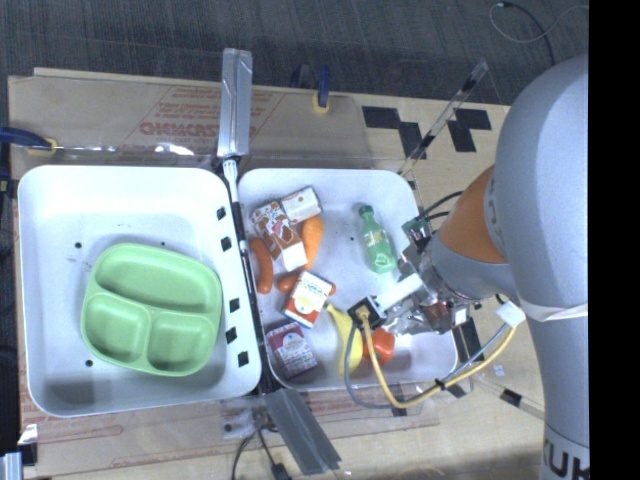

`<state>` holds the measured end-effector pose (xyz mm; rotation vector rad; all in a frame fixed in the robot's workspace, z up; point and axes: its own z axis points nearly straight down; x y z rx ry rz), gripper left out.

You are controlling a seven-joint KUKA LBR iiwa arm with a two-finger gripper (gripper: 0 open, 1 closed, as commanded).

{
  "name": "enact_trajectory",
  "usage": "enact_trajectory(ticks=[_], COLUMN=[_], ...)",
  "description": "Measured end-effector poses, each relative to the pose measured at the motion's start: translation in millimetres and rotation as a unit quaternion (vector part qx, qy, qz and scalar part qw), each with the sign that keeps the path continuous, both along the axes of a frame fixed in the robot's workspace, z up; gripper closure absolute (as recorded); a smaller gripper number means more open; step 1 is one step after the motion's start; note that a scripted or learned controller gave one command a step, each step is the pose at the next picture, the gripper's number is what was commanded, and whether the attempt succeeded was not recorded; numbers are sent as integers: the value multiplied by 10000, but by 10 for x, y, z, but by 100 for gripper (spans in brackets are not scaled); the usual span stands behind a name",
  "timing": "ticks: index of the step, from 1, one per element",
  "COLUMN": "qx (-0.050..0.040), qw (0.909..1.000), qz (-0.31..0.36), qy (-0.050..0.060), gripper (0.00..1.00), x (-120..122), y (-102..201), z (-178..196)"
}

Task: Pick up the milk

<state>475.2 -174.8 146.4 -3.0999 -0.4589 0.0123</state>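
One milk [288, 224] carton lies flat at the upper left of the right bin [400, 183], touching a carrot [311, 236]. We judge it light, stiff and crushable, best pinched across its narrow sides. The claw [400, 313] hovers well apart; we cannot tell its opening.

My arm's casing [545, 158] looks like smooth grey plastic with a soft sheen, and the orange band [475, 230] above the wrist is matt. My tool [400, 313] shows dark metal parts with yellow rubbery cables [470, 368] looped around it. Both bins [50, 268] look like smooth white plastic, slightly glossy. The green tray [150, 308] is matt plastic. The milk [308, 299] is a printed paper carton, and the green bottle [376, 240] is glossy plastic. The tabletop [120, 103] looks like rough brown cardboard.
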Motion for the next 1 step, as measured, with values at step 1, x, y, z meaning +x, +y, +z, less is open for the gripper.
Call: enact_trajectory(ticks=[1], qx=[-19], qw=[9991], qz=[-413], qy=[-20], gripper=[100], x=[213], y=[926], z=[501])
